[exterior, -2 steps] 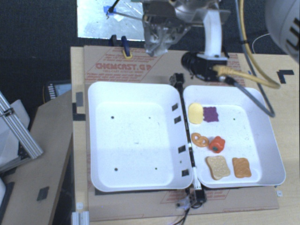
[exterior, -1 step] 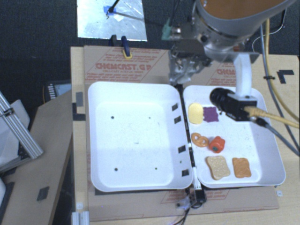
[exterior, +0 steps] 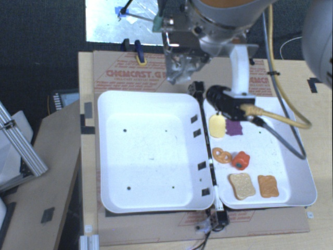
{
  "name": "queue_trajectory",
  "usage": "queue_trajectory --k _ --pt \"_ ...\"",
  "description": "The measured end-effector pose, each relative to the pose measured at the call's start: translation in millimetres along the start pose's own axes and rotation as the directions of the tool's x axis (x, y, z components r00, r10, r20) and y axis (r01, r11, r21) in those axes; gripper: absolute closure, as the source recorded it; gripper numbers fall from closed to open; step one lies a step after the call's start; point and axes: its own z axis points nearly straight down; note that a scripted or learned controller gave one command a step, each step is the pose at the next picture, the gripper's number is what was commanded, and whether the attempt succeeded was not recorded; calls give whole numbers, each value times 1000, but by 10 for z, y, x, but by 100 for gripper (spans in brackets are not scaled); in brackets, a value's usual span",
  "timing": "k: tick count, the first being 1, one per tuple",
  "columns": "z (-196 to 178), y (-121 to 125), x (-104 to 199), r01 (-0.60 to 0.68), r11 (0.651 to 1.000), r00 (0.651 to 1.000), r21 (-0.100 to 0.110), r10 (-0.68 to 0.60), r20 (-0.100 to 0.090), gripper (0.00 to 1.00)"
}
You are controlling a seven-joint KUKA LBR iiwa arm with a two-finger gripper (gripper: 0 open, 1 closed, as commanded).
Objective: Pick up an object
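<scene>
Gripper (exterior: 179, 69) up over table's (exterior: 88, 139) back edge, fingers – can't tell. Pretzel (exterior: 222, 155), tomato (exterior: 240, 161), toast (exterior: 242, 185) in rt bin (exterior: 299, 184).

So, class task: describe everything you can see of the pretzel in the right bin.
The pretzel is a small orange-brown twist with holes through its loops, looking like a plastic toy. It lies flat on the floor of the right bin, near the divider between the bins. A red and orange toy sits right beside it, seemingly touching; a yellow piece lies above, apart.

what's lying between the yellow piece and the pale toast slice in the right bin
In the camera view, a pretzel lies between the yellow piece and the pale toast slice, an orange-red toy beside it.
</scene>
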Motion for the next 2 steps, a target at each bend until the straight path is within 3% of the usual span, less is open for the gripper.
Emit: queue_trajectory --k 1,2 --pt "-6 -245 159 1 1000 1000 1 -1 0 100" --pt "-121 -233 153 0 1000 1000 -2 0 -2 100"
